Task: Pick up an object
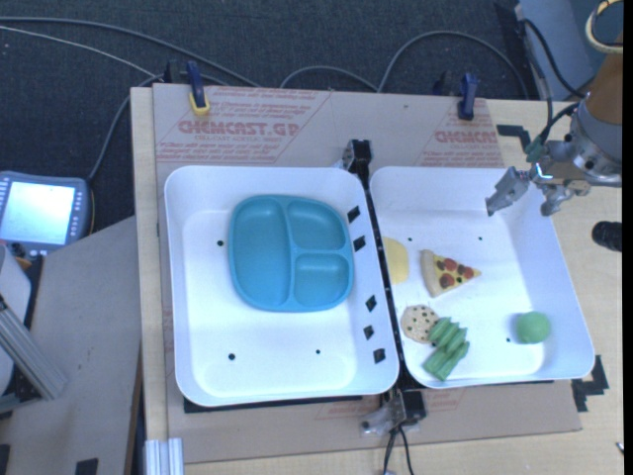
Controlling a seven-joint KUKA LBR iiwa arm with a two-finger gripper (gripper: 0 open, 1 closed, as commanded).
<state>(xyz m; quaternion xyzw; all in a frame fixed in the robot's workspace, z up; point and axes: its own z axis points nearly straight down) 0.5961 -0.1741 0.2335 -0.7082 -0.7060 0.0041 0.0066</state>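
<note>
Gripper [529, 198]: above the upper right corner of the right bin, fingers spread apart with nothing between them (one finger toward the bin's middle, the other over its right rim).
Arm [603, 117]: reaching in from the right edge, grey, with wiring near the wrist.
Right bin [465, 188]: white, shallow, holding five toy food pieces in its lower half.
Pizza slice [448, 271]: nearest piece to the gripper, lying flat below and to the left of it, well apart, point toward the right.
Yellow piece [395, 261]: against the bin's left wall, just left of the pizza slice (kind of food unclear).
Cookie [419, 322]: dotted with dark chips, below the pizza slice, touching the green vegetable.
Green vegetable [445, 347]: bundle of long pods, slanting, near the bin's bottom edge.
Green ball [533, 328]: small and round, alone in the lower right corner, well below the gripper.
Left bin [198, 265]: white, beside the right bin, with a black divider strip between the two.
Blue tray [292, 253]: three compartments, resting in the left bin's upper middle, far from the gripper.
</note>
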